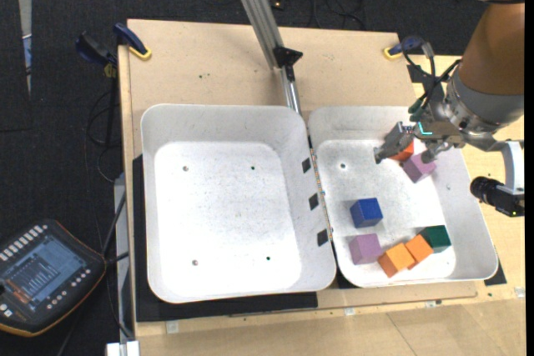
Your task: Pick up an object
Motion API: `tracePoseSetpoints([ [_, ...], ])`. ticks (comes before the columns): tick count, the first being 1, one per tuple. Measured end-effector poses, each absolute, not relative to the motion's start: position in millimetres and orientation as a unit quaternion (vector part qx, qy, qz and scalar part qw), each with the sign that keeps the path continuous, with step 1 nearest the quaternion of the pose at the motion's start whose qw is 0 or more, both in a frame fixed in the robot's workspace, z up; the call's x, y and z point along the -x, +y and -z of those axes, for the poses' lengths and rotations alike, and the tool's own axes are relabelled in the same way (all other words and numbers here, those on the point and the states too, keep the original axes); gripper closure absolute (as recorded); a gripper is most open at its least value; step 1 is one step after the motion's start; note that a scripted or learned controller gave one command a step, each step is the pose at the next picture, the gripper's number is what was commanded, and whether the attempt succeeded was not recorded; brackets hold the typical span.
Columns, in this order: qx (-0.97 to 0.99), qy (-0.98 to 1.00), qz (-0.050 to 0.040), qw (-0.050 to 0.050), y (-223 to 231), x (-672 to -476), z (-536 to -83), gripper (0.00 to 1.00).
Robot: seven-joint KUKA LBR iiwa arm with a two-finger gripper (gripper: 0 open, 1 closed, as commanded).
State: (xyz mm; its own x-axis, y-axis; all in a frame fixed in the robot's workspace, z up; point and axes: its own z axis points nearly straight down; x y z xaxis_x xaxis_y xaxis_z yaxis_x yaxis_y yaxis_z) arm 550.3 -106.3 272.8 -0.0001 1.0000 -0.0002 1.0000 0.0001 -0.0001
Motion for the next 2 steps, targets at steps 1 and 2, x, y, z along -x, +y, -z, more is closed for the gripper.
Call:
tracePoseSetpoints([
  [1, -0.708, 0.707, 0.0021, -0.002, -106.7, -544.9, -209.9, 0.0],
  [2, -0.708, 0.707, 0.0016, -0.002, -111.1, -548.3, -164.4, 0.0],
])
